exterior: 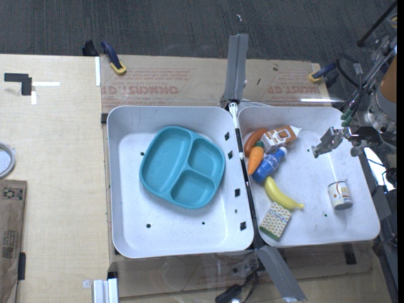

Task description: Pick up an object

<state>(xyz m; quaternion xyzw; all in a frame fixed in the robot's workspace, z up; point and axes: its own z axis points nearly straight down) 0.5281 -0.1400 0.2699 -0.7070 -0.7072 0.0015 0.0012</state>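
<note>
We see the gripper point(326, 142) at right of frame, fingers apart and holding nothing; the small can point(341, 195) lies below it, apart

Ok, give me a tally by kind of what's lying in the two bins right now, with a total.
Divided plate, blue: 1
Carrot, orange: 1
Banana, yellow: 1
Bottle, blue: 1
Carton, orange and white: 1
Small patterned box: 1
Can: 1
Total: 7
</note>
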